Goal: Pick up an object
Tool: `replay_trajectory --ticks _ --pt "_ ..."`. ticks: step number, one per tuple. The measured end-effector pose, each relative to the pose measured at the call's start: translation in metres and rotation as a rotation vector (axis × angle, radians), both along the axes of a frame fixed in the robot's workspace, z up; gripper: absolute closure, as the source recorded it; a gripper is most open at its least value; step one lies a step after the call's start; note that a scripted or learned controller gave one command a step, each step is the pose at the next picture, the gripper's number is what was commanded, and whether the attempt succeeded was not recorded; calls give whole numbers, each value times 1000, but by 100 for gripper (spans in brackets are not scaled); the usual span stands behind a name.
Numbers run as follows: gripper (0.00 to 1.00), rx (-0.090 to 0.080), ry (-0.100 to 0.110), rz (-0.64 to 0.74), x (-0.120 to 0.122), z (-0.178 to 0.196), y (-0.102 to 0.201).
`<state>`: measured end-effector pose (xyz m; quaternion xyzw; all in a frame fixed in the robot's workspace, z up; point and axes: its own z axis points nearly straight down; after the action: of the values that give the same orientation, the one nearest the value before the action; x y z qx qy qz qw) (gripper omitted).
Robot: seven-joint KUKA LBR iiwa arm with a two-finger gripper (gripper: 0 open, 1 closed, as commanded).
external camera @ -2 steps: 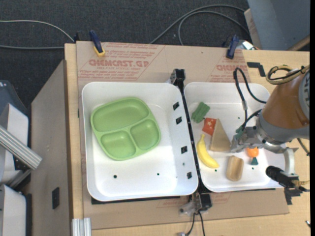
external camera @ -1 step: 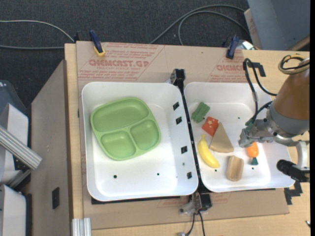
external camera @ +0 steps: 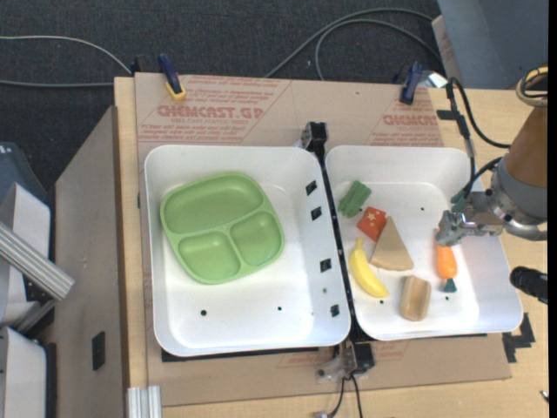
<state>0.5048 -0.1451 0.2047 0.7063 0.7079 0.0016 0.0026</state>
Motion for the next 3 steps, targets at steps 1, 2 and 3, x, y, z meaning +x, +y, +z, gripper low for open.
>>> replay_trajectory --ticks 1,2,3 --pt "100 0 0 0 2 53 0" --pt "100 2 4 4 23 54 45" --pt "100 4 11 4 35 36 100"
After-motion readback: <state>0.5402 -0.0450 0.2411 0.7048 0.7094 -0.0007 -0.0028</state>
